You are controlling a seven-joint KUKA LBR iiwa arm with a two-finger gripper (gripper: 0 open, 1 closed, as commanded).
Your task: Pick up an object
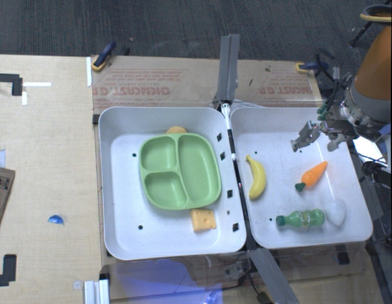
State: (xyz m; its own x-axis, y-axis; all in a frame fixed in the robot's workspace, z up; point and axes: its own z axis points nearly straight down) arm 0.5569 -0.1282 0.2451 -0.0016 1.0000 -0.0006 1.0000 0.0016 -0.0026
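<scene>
open and empty, the claw (318, 138) hovers over the right bin (281, 236), above a carrot (312, 175), banana (256, 177) and green bottle (301, 219).

Dark carpet floor (151, 11), pale wooden bench (44, 163), cardboard sheet (158, 81)
</scene>
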